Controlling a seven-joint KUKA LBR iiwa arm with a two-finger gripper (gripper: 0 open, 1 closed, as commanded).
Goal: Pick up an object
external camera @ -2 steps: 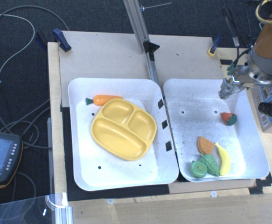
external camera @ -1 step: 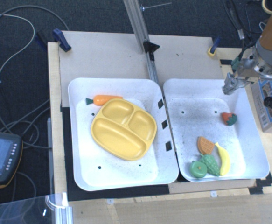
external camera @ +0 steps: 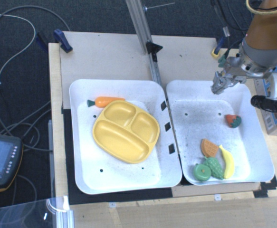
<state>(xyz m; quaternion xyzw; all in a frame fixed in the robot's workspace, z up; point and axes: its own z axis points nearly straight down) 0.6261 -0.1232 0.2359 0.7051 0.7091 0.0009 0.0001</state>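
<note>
Left bin (external camera: 81, 175): yellow divided plate (external camera: 126, 130) at centre, carrot (external camera: 106, 101) touching its upper left edge. Right bin (external camera: 257, 156): strawberry (external camera: 233, 120) near the right wall; at lower right, clustered together, an orange slice (external camera: 208, 147), banana (external camera: 227, 161), green bumpy piece (external camera: 214, 167) and green round piece (external camera: 202, 172). Gripper (external camera: 221, 85) at the upper right of the frame, over the right bin's top edge, well apart from every item, nothing between its fingers, whose spread cannot be told; no legible writing anywhere.
</note>
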